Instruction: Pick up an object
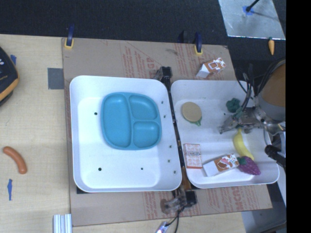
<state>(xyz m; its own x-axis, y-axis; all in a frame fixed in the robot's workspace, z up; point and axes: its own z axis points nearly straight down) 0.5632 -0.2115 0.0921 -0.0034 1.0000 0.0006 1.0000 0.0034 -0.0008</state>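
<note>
Banana (242, 146) lengthwise up-down, slightly tilted, just below gripper (236, 124); gripper's opening and hold impossible to tell.

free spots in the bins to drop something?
Left white bin: bare floor in front of and left of the blue divided plate. Right white bin: gap between tan round disc and yellow banana; front corner crowded.

Divided plate (131, 120) in left bin (82, 174); banana (241, 145) (grapes (248, 165) beside it) in right bin (204, 89).
</note>
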